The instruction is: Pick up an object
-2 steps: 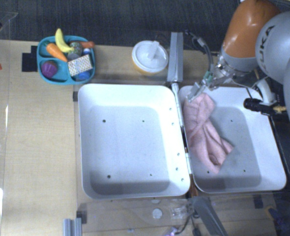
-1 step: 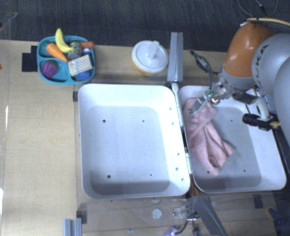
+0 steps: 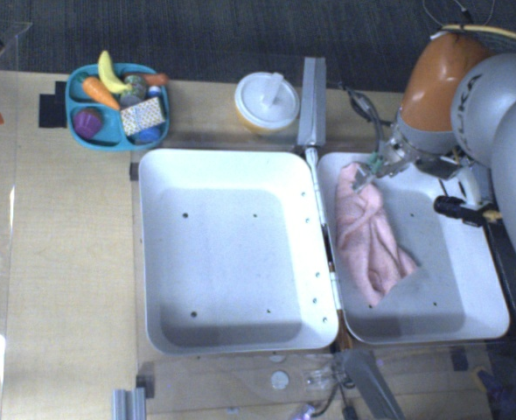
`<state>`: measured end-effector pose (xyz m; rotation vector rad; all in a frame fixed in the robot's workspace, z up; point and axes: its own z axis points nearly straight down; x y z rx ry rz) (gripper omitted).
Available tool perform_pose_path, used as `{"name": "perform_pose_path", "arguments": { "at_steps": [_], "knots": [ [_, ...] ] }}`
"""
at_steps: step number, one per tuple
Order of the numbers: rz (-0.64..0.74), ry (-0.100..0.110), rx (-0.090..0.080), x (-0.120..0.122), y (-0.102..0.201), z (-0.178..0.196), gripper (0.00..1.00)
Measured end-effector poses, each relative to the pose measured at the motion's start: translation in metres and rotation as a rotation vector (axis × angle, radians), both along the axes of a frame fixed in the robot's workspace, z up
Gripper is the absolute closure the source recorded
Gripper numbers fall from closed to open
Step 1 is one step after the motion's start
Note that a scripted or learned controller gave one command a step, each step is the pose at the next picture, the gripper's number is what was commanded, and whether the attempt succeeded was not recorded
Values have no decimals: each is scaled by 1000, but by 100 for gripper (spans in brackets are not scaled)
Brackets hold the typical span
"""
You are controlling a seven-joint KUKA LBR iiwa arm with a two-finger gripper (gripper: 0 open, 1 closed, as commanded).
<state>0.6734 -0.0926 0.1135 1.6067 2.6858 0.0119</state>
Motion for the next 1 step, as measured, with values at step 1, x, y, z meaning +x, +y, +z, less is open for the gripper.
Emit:
{"name": "perform_pose_path", "arguments": {
  "at_steps": [1],
  "knots": [
    [-348,6,3,-2,-1,40,100]
  ]
}}
